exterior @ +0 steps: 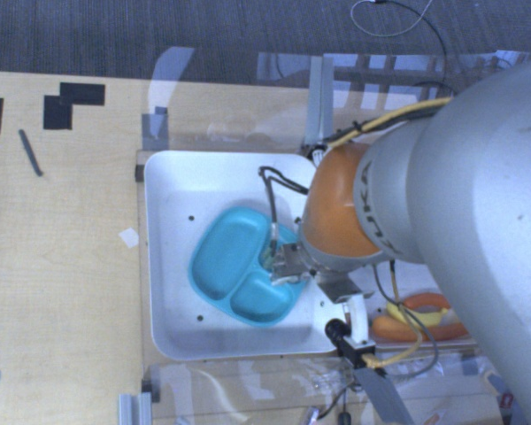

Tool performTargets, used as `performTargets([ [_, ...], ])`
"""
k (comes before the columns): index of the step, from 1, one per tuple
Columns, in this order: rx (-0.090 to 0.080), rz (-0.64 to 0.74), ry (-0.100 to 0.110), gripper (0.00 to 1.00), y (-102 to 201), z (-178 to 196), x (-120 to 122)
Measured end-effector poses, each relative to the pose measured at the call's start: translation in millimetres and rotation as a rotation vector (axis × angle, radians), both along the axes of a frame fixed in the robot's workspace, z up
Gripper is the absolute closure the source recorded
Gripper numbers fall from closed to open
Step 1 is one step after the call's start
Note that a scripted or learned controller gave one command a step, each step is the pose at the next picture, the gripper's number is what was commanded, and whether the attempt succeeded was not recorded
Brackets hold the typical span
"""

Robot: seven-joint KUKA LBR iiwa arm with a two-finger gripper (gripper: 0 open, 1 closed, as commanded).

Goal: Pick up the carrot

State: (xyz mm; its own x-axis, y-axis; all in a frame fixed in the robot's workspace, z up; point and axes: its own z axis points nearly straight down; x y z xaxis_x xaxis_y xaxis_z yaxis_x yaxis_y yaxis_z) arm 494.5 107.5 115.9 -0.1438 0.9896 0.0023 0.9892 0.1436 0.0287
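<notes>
Gripper [279, 262] is sitting low over the left bin [173, 237], at the right edge of a blue divided plate [239, 268]. Its metal parts are overlapping the plate's rim, but the arm's bulk is covering most of it, so I can't tell how the jaws are standing, or whether anything is between them or touching them.

Arm [442, 193] is reaching in from the right, grey w/ an orange band [336, 211] just above the wrist, and it's hiding most of the right bin. A black cable [274, 184] is looping off the wrist, and a yellow cable [389, 118] is running along the arm's upper side.

Counting: two white bins side by side, the left one in plain sight, the right one mostly under the arm. One blue plate, w/ two compartments, lying tilted in the left bin's middle. One carrot [429, 326] as far as I can make out: an orange shape lying in the right bin, lower right, peeking out below the arm, well apart from the gripper. A second orange-red piece [425, 302] is lying just above it; can't say what it is.

On the wooden bench [62, 264] to the left: black tape marks [71, 103], one dark stick [30, 151], one small white scrap [128, 236].
</notes>
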Motion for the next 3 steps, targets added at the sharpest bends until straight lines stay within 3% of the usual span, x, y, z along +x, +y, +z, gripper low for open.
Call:
performTargets([
  [1, 0.022, -0.404, -0.021, 1.00, 17, -7, 8],
  [2, 0.029, -0.900, -0.009, 1.00, 22, -19, 5],
  [3, 0.010, -0.932, 0.019, 1.00, 52, -4, 18],
])
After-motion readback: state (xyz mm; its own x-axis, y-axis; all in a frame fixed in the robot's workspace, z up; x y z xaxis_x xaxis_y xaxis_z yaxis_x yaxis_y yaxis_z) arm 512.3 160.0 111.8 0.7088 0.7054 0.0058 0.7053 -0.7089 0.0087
